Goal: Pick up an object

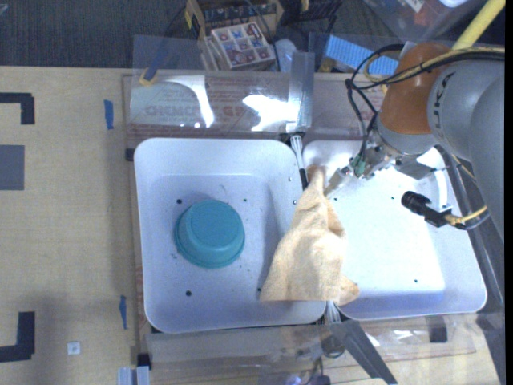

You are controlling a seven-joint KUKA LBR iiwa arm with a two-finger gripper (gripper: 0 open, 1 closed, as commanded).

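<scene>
A yellow cloth [313, 251] lies across the divider between the two bins, with its lower part spread over the left bin's front right corner. Its top is drawn up into a narrow peak. My gripper [327, 188] reaches in from the right, over the back left of the right bin [401, 255]. It is shut on that peak of the cloth, which hangs down from the fingertips. A teal bowl [210, 233] sits upside down in the middle of the left bin [156, 215], well left of the gripper.
The grey arm with its orange band [413, 95] hangs over the right bin's back edge. A black plug on a yellow cable [423, 204] hangs beside the wrist. A clear plastic wall [216, 103] stands behind the bins.
</scene>
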